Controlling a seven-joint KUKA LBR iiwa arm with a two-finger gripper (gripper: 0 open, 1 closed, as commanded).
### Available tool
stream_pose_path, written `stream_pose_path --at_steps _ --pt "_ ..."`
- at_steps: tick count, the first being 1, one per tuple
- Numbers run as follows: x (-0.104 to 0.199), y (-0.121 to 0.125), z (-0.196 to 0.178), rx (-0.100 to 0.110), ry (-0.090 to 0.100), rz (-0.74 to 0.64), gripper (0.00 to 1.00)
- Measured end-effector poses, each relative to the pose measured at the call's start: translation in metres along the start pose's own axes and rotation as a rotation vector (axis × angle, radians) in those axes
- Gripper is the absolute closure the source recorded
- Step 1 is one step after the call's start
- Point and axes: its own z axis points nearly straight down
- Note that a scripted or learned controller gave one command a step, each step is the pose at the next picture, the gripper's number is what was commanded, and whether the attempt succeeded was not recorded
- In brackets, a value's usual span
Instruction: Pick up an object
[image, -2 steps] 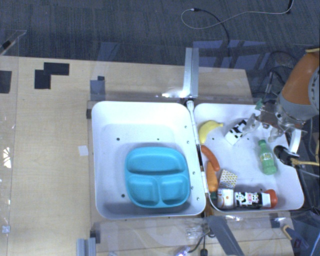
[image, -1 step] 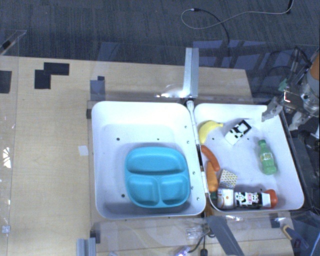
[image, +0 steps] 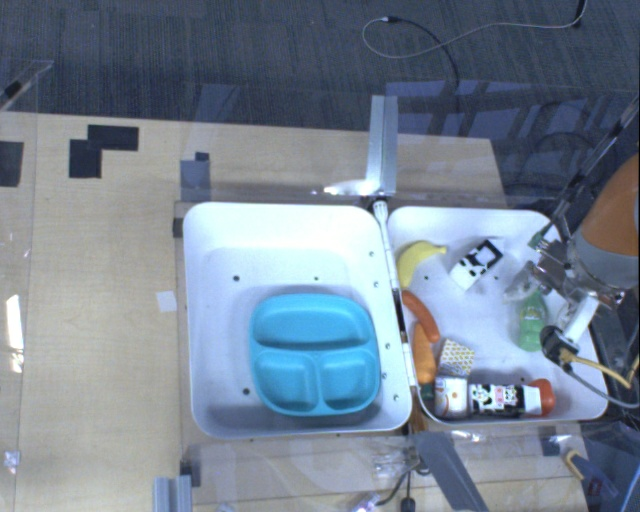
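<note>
Half-hidden green bottle (image: 531, 325) beneath gripper (image: 548, 290).

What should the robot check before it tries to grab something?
1. Things to pick in the right bin: ok; banana, carrot, bottle, green thing.
2. End effector over that bin: ok, at its right side.
3. Holding something already: cannot tell.
4. Closest target: the green thing, ok.
5. Blue tray out of the way: ok, in the left bin.
</note>
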Motion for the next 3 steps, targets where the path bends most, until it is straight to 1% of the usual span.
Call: stream_pose_path --at_steps 1,2,3 --pt "0.014 0.001 0.037 -0.005 0.004 0.322 0.0" --pt "0.017 0.002 0.026 -0.009 0.008 0.312 1.0" --pt "0.066 -0.001 -0.059 -0.002 0.001 0.39 1.0"
